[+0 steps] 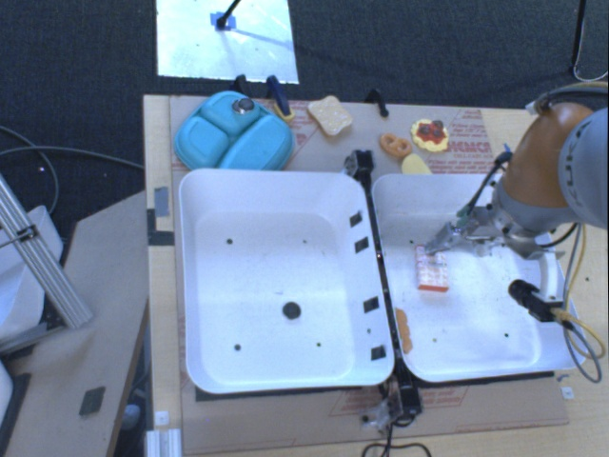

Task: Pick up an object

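Camera view – gripper (440, 244) blurred, perhaps touching packet (432, 271)

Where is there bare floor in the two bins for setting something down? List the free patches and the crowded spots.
Left bin: most of its floor is bare; only a small dark disc sits near the middle.
Right bin: bare along the front, between the orange piece by the divider and the front-right corner.
Crowded: the right bin's middle, where the gripper hangs just above the red-and-white packet.
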Motion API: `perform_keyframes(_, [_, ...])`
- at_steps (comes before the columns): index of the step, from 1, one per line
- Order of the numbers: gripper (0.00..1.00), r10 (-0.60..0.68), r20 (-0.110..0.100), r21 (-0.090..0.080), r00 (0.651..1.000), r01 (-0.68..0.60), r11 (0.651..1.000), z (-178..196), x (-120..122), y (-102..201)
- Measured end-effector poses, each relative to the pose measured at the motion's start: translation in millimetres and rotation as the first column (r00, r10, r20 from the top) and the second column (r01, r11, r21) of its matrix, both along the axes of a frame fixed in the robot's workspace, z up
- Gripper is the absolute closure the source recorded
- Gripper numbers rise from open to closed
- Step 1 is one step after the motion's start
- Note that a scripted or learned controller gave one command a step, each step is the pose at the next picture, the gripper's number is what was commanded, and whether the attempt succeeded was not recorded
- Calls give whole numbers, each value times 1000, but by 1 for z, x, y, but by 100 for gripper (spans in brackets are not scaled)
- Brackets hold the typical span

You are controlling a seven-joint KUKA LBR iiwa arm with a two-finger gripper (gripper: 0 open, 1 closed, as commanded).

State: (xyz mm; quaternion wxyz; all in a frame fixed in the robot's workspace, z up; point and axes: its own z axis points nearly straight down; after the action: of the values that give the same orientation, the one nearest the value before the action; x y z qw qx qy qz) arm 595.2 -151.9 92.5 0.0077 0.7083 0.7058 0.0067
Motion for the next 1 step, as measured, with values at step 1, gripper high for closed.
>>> perform_keyframes(1, [0,0,2,-1,1000,0,1000,-1,-76,-22])
